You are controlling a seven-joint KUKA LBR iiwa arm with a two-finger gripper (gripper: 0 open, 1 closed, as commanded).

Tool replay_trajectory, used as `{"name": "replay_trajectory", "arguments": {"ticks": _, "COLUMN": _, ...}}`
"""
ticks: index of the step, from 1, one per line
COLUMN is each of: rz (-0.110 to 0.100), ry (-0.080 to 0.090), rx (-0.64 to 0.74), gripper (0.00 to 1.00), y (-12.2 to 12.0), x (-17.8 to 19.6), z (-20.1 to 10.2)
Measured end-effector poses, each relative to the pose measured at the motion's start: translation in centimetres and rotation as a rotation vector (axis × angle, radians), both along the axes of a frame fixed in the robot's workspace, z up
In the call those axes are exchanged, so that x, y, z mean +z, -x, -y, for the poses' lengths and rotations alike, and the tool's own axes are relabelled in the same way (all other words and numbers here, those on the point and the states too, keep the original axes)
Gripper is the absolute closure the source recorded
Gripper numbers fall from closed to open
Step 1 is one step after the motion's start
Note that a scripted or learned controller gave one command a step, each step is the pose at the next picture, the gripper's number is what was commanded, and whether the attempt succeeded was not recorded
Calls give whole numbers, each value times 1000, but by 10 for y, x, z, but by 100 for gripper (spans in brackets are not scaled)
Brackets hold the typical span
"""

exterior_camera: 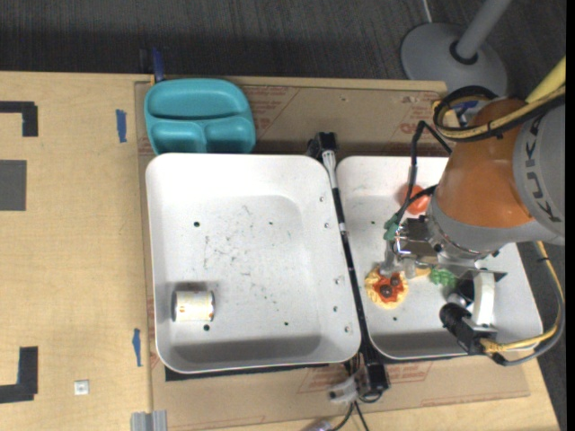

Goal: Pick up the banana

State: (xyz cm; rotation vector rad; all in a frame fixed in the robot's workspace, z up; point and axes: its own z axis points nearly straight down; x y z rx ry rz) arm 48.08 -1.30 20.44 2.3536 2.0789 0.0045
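Hand (399,251) is seen low over the right bin (521,321), left of the bin's middle. Whether it is wide, narrow or holding anything cannot be told, since the wrist and the orange band of the arm (490,182) cover it from above.

Banana (387,287): a small yellow shape is taken for it, with a dark red-brown patch on top. It lies on the right bin's floor near the left wall, toward the front edge, just below the hand in this view. Contact between the two cannot be judged. Nothing is seen gripped.

A green piece (440,277) is seen just right of the banana, partly hidden under the arm. An orange-red piece (416,203) sits further back in the same bin, at the edge of the arm's band.

Left bin (243,182): a white cylinder (193,304) lies on its side near the front-left corner, well apart from the hand. Dark specks are scattered on the floor.

A teal tray (199,115) with compartments is set on the surface (72,241) behind the left bin's back edge, touching or just beside it.
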Motion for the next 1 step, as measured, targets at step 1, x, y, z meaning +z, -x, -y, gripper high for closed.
{"name": "replay_trajectory", "arguments": {"ticks": 1, "rz": 3, "ry": 0, "rx": 0, "gripper": 100, "y": -1, "x": 10, "z": 0}}
